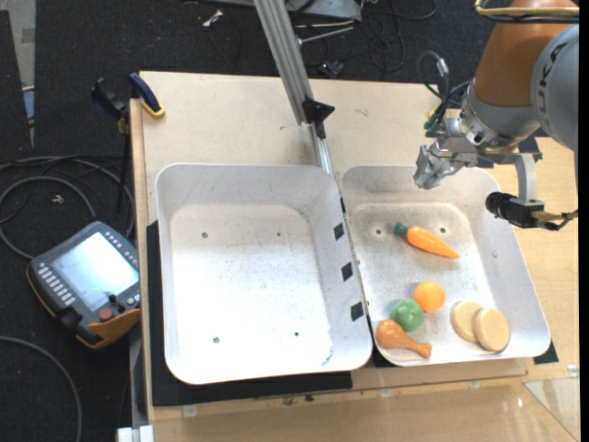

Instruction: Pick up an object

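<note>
The right bin (515, 274) holds a toy carrot (429, 239) with a green top near its middle. Toward its front lie an orange ball (429, 295), a green round piece (407, 314), a tan drumstick-shaped toy (402, 338) and two beige round slices (481, 325). My gripper (429, 173) hangs over the back rim of the right bin, above and behind the carrot, well apart from every object. Nothing shows between its fingers.
The left bin (184, 247) lies beside the right one, and they meet at a dividing rim (348, 256). A slanted metal pole (287, 49) rises behind the bins. A teach pendant (87, 284) lies on the floor at left. Cables run across the dark floor.
</note>
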{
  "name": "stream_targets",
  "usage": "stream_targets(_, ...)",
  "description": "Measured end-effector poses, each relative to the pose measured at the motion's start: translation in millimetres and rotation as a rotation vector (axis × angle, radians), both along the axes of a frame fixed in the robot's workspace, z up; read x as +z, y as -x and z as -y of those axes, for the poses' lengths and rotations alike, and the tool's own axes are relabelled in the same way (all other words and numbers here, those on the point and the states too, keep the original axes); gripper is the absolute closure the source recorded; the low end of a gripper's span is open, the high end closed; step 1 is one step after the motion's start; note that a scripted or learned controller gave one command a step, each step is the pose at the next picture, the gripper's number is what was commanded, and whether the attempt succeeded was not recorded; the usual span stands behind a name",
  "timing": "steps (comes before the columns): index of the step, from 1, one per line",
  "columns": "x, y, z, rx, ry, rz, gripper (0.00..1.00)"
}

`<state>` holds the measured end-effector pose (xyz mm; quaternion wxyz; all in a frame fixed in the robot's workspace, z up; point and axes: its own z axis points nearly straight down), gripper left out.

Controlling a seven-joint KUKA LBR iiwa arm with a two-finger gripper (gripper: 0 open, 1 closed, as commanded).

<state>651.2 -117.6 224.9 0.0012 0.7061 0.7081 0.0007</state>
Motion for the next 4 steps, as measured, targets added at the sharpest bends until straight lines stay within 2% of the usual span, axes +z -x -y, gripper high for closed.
stream_targets(1,-9,23,-48,0.004,-0.002,-0.005,1.00)
stream_targets(4,14,98,-190,0.006,-0.003,-0.005,1.00)
